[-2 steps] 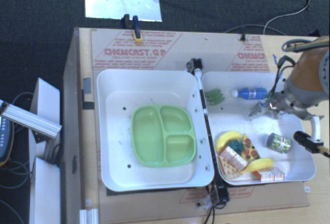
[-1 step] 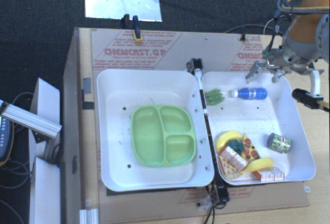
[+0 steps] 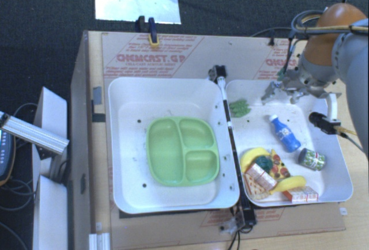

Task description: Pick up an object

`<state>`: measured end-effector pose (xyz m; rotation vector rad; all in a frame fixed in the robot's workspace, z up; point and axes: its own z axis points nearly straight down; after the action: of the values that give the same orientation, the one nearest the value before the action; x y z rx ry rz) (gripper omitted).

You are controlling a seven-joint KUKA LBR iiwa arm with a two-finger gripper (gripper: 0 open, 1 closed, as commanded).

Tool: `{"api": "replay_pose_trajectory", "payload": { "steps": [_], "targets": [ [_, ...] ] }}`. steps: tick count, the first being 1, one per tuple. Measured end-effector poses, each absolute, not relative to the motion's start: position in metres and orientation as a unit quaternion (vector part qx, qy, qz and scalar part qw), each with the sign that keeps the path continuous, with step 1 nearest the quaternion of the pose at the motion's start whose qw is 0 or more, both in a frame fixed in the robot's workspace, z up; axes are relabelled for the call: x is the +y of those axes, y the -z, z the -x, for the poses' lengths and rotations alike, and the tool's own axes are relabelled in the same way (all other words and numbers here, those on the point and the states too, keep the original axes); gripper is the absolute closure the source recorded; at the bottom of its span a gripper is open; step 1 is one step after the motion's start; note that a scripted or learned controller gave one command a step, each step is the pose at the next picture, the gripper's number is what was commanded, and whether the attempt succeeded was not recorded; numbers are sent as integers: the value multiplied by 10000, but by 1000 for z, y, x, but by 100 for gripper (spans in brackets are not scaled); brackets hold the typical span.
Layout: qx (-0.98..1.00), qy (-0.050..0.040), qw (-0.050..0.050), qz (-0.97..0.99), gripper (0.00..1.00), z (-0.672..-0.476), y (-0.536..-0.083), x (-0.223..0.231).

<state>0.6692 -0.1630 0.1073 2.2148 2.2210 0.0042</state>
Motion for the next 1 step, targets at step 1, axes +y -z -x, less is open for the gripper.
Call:
{"api": "replay_pose_trajectory", "payload": {
  "steps": [1],
  "targets": [
    [7077,2,-2,-7065,0,-599,-84,-151]
  ]
}}
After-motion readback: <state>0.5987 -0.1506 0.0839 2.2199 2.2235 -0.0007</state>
